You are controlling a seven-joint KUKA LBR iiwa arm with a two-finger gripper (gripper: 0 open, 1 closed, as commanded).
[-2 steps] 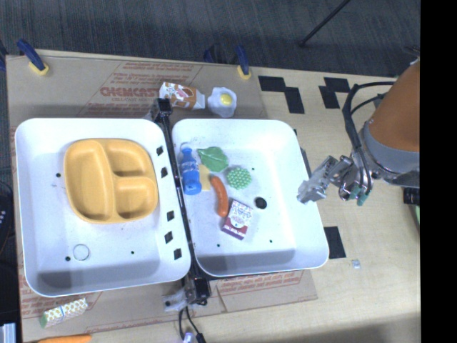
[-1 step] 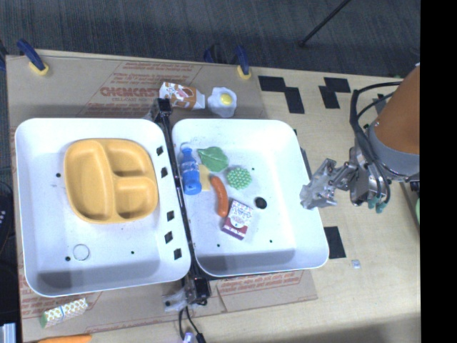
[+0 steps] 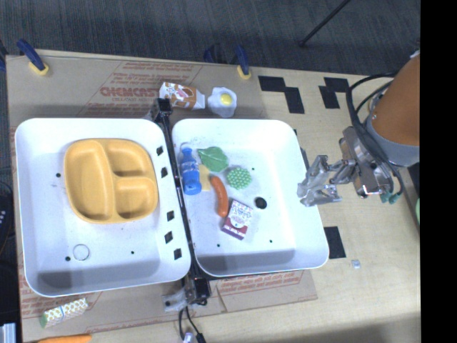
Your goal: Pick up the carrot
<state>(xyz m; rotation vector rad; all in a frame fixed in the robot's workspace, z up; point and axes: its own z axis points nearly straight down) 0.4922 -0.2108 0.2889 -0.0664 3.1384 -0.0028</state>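
Observation:
The carrot (image 3: 221, 195), a small orange stick, lies in the right bin (image 3: 282, 138) near its middle, between a blue bottle (image 3: 189, 171) and a dark red packet (image 3: 238, 220). My gripper (image 3: 314, 184) hangs just outside the right bin's right rim, well to the right of the carrot. Its metal fingers look spread, with nothing between them.
The right bin also holds a green leaf (image 3: 213, 156), a green dotted ball (image 3: 238, 177) and a small black disc (image 3: 260, 204). A yellow divided plate (image 3: 111, 178) sits in the left bin (image 3: 43, 263). A small carton (image 3: 178, 95) and a white-yellow object (image 3: 223, 101) lie behind the bins.

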